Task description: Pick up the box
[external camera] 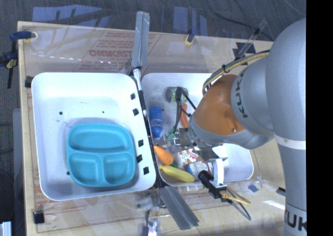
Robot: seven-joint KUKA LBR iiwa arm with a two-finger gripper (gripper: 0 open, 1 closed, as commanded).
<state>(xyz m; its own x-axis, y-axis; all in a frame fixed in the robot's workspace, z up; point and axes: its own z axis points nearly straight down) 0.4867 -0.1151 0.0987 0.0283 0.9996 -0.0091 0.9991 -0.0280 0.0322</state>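
The arm (270, 99) is seen over the right bin (242, 164), above a box (190, 159), banana (177, 174) and bottle (155, 118). The end effector's (179, 137) opening cannot be told.

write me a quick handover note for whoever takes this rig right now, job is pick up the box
Gripper: down in the right white bin, among the clutter; the arm's orange wrist band hides the fingers, so grip state cannot be told.
Box: a small colourful printed box lies near the bin's front, just below the gripper, beside the yellow banana and orange carrot-like piece.
Left white bin: holds the blue divided plastic tray.
Done: arm is positioned over the box.
Left: confirm a grip, lift the box out.
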